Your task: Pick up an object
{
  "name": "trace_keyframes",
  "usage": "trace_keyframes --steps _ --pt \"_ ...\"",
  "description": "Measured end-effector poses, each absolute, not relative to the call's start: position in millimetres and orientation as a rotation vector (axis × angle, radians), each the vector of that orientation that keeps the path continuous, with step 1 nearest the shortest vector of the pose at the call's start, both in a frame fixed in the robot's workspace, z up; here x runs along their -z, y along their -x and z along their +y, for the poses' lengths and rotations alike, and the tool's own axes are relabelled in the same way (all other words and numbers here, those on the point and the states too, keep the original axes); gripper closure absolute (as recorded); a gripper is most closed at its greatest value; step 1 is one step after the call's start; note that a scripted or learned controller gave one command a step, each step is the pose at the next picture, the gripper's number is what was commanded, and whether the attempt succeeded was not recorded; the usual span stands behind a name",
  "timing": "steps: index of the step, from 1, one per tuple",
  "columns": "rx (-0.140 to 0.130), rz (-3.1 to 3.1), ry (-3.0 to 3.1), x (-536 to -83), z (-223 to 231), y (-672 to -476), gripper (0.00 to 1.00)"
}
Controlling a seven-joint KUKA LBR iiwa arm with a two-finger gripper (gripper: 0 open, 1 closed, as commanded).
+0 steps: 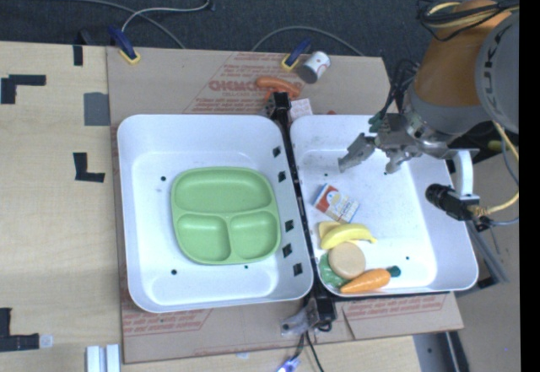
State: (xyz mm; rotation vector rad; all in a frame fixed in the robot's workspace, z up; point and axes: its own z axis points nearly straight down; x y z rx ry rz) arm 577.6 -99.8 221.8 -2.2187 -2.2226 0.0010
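Note:
My gripper (374, 159) hangs open over the upper middle of the right bin (439, 227), its two fingers spread with nothing between them. Below it in that bin lie a small red and white packet (337, 202), a yellow banana (345, 234), a tan round bun (347, 260), an orange carrot (366, 281) and a bit of green (328, 275). These toys cluster in the bin's lower left corner. The packet is the nearest to the gripper, down and to its left.
The left bin (148, 151) holds a green divided plate (225, 214). A black divider with clips (289, 185) runs between the bins. Behind them on the cardboard lie an orange tool (278, 84) and a small grey cylinder (313, 67). A black fitting (451, 201) juts over the right bin's right side.

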Motion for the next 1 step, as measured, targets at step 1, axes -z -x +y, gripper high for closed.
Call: trace_keyframes --steps 1 --pt "0.002 -2.222 2.221 -86.2 -109.8 -552.0 0.0"
